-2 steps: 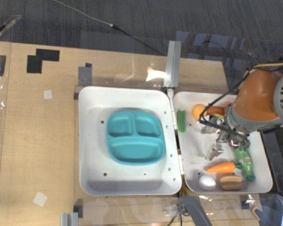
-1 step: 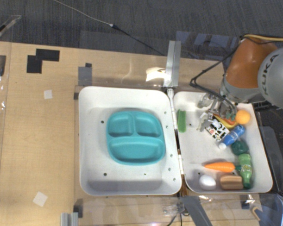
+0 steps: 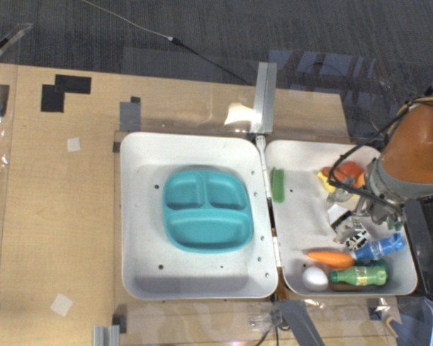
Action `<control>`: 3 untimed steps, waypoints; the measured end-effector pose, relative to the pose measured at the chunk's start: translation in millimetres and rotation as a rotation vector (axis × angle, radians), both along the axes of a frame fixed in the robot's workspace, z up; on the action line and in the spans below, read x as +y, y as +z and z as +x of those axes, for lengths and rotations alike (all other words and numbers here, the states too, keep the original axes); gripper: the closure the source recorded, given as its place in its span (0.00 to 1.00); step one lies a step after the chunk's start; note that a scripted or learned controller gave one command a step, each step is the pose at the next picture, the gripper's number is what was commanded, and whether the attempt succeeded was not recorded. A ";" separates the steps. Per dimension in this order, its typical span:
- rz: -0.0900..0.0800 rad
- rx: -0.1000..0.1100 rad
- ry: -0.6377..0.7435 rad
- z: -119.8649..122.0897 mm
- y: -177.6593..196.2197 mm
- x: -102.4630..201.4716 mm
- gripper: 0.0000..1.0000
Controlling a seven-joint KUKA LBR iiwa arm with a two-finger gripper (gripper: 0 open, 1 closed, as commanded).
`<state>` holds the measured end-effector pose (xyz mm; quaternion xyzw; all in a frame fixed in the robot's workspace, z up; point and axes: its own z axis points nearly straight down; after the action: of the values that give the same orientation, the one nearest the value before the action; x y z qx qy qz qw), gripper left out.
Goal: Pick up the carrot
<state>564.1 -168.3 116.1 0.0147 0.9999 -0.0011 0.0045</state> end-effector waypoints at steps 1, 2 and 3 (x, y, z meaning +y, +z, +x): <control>0.001 0.002 0.308 -48.7 -17.2 55.7 0.00; -0.006 -0.010 0.545 -62.8 -25.4 44.6 0.00; -0.009 -0.008 0.790 -60.6 -25.5 45.5 0.00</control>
<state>503.5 -122.8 90.5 -0.3710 0.9286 -0.0036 0.0087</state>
